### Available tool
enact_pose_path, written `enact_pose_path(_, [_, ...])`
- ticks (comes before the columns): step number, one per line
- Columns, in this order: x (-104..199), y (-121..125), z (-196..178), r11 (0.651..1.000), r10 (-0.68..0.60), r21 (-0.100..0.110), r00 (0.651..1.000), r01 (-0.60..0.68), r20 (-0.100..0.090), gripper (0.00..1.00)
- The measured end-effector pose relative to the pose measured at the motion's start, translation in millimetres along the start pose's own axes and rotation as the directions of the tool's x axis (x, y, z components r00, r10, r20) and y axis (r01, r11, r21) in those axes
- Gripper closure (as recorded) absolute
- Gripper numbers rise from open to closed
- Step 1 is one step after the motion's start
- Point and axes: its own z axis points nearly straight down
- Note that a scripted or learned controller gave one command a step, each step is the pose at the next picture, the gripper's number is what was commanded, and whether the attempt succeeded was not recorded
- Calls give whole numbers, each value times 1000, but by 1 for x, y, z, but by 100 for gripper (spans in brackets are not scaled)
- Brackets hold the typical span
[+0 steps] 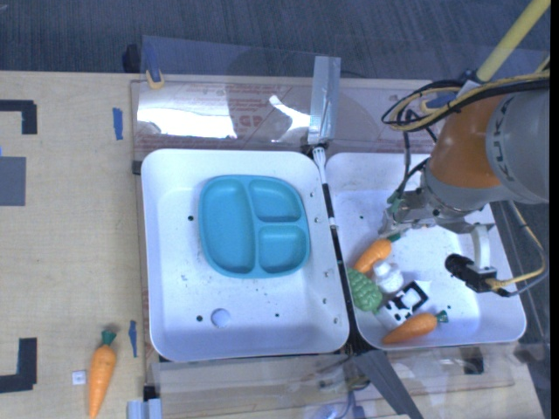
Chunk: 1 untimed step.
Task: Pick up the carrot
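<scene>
- Two shallow white bins are set side by side on the counter (61, 260); the left bin (166, 304) carries a blue divided plate (255, 225), and the right bin (498, 321) carries the loose objects, seemingly so that picking is confined to one side.
- Three carrots are seen. One carrot (374, 254) lies tilted in the right bin near the divider, its leafy end pointing up toward the tool. A second carrot (413, 326) lies near the right bin's front wall. A third carrot (101, 375) lies outside the bins on the counter at the lower left, well apart from the arm.
- Just beside the first carrot are clustered a green bumpy item (365, 291), a small white bottle (387, 278) and a black-and-white block (407, 299), so little free room is left around it.
- The arm (489, 160) is reached in from the right, its orange band above the wrist, with cables looped over it.
- The tool (395, 225) is held low over the right bin, just at the leafy tip of the first carrot. How far its fingers are parted cannot be told, and no carrot is seen between them.
- The grasp is judged not yet made; the first carrot is taken as the likely target.
</scene>
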Motion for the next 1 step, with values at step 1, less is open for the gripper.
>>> enact_pose_path(1, [13, -25, -90, 997, -74, 2, 997, 74, -2, 100])
